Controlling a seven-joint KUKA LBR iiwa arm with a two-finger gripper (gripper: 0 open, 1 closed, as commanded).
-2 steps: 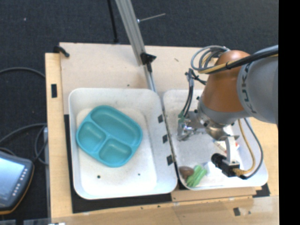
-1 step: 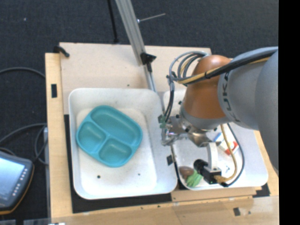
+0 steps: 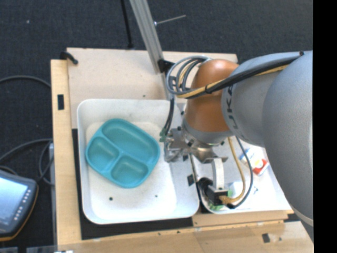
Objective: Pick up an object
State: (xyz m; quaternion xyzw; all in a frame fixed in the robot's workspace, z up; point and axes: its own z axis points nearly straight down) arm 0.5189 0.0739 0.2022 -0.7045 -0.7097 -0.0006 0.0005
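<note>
The grey arm [image 3: 274, 120] sits nearest the lens, with its orange band [image 3: 208, 101] just beside the blue plate's right edge. You can read part of the maker's lettering on the grey shell by the band, "UK", the rest cut off.

Count: one blue plate [image 3: 122, 152], three compartments, lying flat in the left bin [image 3: 95, 207]. Two white bins on the worktop [image 3: 113, 70]; the right bin [image 3: 263, 188], on the far side of the arm from the plate, holds small items, one red-orange piece [image 3: 259, 166] and some white and blue bits, too small for you to name or count.

The tool [image 3: 176, 149] is at the plate's right rim, over the left bin. Its finger opening cannot be told; nothing is seen held.

One handheld screen unit [image 3: 13, 202] lies off the worktop, well left of the plate.
</note>
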